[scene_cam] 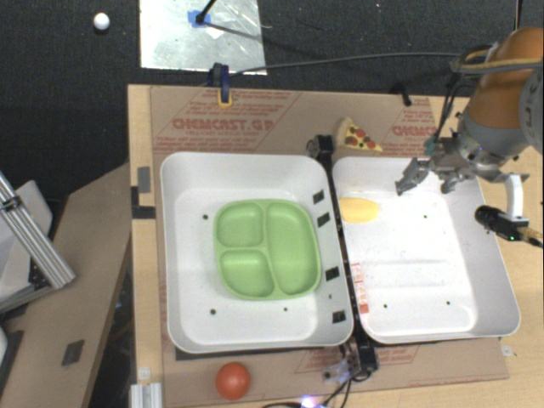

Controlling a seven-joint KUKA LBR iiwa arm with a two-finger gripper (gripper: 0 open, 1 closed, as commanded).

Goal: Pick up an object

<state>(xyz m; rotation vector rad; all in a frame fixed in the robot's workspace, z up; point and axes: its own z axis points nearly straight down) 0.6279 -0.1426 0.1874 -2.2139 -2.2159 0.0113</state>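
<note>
Sitting side by side: two white bins (pixel 255 170), left one cradling a green divided plate (pixel 266 247). Hovering over the right bin's far edge: gripper (pixel 432 178), fingers spread, gripping nothing. Lying left of it, apart: yellow object (pixel 359 210). Judging: approaching; next, shifting left, descending.

Printed in red on the brown protective sheet (pixel 255 113) under the bins: "CHEMCAST GP", legible to the far left of the gripper (pixel 429 175), beyond the left bin. Repeated just above the gripper, partly cut off by the arm, reading roughly "CHEMC". Smaller red print around both too blurred to read.
</note>
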